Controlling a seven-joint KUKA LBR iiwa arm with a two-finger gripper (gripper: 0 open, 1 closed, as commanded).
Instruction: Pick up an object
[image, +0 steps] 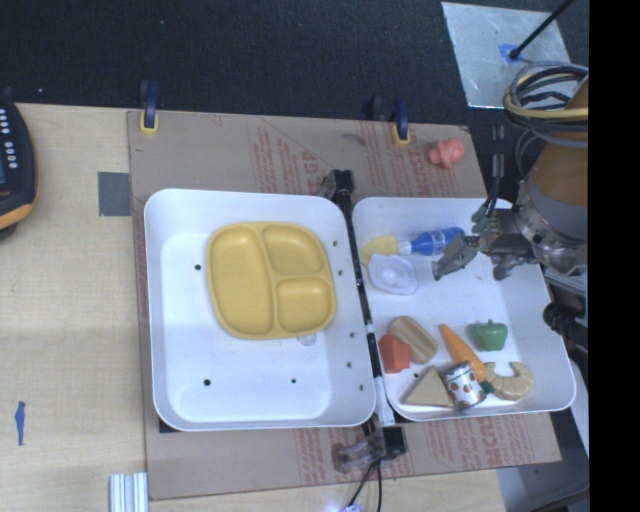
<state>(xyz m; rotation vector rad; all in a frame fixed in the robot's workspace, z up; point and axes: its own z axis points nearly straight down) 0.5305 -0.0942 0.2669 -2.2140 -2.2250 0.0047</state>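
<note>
1. Gripper (478, 254) hangs over the right bin (530, 300), near its far right corner — jaws apart, nothing between them.
2. Blue-capped bottle (432, 242) lies just left of the jaws, beside a yellow piece (378, 246) and a clear cup (392, 274) at the bin's far left side.
3. Near edge of that bin: bread roll (413, 338), red piece (394, 353), carrot (458, 346), green pepper (489, 334), sandwich wedge (428, 388), small can (462, 385), pastry (513, 381).
4. Left bin (190, 380) carries a yellow divided plate (270, 279) toward its far side.
5. Pink object (447, 152) sits on the tabletop beyond the right bin.
</note>
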